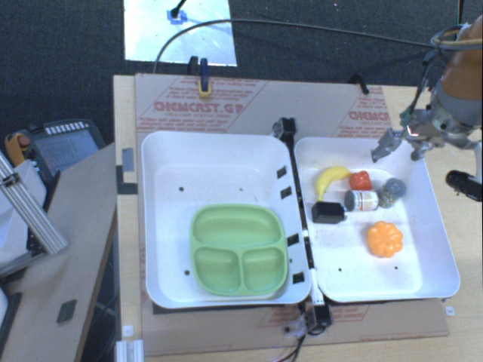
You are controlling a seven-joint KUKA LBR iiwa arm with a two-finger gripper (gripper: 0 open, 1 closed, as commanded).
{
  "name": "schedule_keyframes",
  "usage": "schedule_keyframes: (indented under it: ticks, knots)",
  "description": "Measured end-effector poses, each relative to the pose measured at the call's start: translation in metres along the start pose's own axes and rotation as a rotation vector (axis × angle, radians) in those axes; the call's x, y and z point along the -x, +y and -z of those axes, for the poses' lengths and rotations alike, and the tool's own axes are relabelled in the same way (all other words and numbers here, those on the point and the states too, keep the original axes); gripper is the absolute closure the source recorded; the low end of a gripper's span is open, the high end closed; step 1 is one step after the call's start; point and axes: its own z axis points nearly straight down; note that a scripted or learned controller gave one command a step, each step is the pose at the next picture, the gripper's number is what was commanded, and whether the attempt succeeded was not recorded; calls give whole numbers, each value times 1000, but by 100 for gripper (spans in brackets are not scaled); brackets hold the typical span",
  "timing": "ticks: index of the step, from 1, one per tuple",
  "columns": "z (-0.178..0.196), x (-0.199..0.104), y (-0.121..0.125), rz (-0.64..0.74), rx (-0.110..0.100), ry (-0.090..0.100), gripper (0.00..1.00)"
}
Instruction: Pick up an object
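— Claw (401,147) first: where is it, and is it carrying anything?

— It hangs over the far right corner of the right bin (434,266), fingers spread, nothing between them.

— So no pick yet. What is there to take?

— A cluster lies just left and nearer than the claw: a yellow banana (330,179), a small red piece (360,179) touching it, a little jar (363,200) lying on its side, a grey lump (392,190) beside that, a black block (327,213) by the divider, and an orange pumpkin (384,239) apart on the near side.

— And the left bin (166,202)?

— It bears a green divided plate (238,249).

— Which step, then?

— The approach, I judge. Next the claw must choose one object, centre above it and descend with fingers wide. The pumpkin, standing alone, looks the safest choice; the crowded ones risk a neighbour getting nudged.
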Motion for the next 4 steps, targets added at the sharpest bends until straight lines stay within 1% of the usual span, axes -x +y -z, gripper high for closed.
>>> schedule_keyframes:
  ticks: [1, 2, 3, 4]
  knots:
    - [-46, 0, -8, -2, 1, 0, 0]
    - [-83, -2, -3, 1, 12, -4, 0]
    - [-69, -1, -1, 2, 21, -7, 100]
    - [-3, -1, -1, 1, 10, -3, 100]
